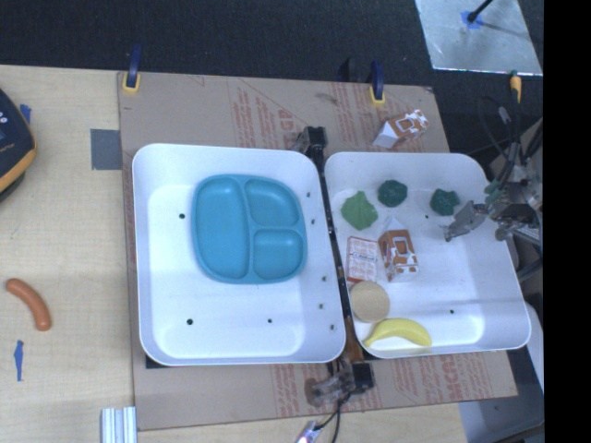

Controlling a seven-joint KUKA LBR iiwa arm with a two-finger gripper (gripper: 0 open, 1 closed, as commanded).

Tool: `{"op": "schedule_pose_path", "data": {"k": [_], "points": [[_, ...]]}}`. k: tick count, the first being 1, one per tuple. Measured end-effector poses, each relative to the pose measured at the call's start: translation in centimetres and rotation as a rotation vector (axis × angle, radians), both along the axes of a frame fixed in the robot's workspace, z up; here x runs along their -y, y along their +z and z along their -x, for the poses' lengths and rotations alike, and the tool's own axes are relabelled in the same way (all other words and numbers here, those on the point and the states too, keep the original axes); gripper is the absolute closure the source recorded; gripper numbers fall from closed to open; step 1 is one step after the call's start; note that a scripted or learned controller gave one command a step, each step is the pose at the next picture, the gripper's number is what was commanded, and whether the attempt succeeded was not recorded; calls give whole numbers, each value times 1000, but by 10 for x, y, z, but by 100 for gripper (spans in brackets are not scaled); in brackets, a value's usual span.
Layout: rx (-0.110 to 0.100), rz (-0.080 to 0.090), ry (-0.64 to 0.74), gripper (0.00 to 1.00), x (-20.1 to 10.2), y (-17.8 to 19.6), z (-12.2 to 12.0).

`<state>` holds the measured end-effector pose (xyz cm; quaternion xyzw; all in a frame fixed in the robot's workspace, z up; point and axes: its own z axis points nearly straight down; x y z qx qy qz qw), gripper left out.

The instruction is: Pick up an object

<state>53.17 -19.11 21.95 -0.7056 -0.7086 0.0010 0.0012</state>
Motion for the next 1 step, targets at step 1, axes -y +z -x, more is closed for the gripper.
{"op": "schedule_pose_path", "data": {"k": [1], "points": [[2,1,-1,0,-7,-117,-45]]}}
